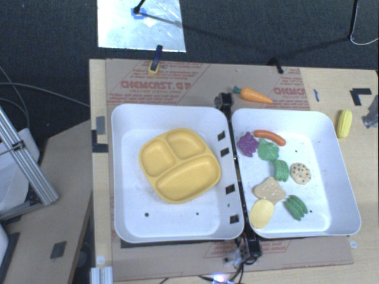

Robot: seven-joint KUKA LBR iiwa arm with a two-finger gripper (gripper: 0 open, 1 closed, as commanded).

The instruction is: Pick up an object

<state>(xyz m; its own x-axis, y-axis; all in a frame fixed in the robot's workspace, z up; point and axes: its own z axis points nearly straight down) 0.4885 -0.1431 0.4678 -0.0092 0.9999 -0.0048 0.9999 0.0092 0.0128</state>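
at the right edge a sliver of grey, probably the gripper (372,112), peeks in beside the yellow corn (344,123) on the bench, and from so little i cannot tell its state. nothing is gripped, so the pick has yet to start: this is the approach step. inward sits the right bin (337,158) with the toy food: a sausage (270,137) by purple grapes (247,144), green broccoli (268,152), a cookie (301,173), a toast slice (269,189), a lemon (261,213) and a green pod (295,206). next move, i'd say: swing over that bin, pick one piece with room around it, drop straight down. the left bin (127,218) holds a yellow divided plate (179,165). a carrot (253,94) lies on the board behind, where red print reads "chemcast g p", mirrored twice.
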